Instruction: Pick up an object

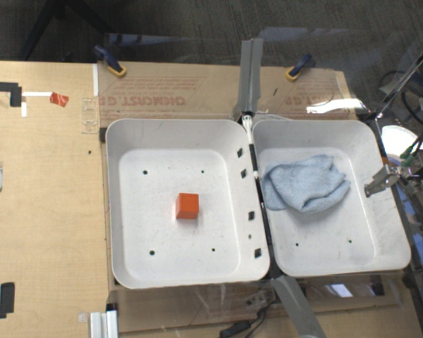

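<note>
Two white bins sat mid-frame: left bin [127, 153], right bin [366, 146]. Crumpled grey cloth [307, 183] lay upper left in the right bin. Small orange block [187, 206] sat near the left bin's center.

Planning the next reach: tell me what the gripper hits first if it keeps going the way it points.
The gripper sits at the right bin's right rim, apparently pointing left. Going on, it would likely meet the crumpled grey cloth first, though height is unclear.
</note>
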Controlling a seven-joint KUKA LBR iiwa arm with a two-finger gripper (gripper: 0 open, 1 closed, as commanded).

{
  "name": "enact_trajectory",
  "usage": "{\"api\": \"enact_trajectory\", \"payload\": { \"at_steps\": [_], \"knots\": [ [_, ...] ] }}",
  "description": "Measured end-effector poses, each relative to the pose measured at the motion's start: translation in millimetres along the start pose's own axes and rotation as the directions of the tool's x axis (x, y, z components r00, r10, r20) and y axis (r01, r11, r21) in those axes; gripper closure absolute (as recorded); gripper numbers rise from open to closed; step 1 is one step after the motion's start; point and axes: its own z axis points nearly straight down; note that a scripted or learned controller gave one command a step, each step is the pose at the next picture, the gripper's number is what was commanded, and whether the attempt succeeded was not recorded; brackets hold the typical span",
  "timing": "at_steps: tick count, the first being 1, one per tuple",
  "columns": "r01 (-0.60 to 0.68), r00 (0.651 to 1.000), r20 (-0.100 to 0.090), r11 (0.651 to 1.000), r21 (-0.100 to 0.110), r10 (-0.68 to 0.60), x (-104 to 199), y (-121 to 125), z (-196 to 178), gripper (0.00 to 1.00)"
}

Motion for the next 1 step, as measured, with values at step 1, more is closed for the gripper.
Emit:
{"api": "enact_trajectory", "payload": {
  "at_steps": [1],
  "knots": [
    [0.243, 0.97, 0.002, 0.97, -0.003, -0.243, -29.8, -6.3, -10.8, 0.0]
  ]
}}
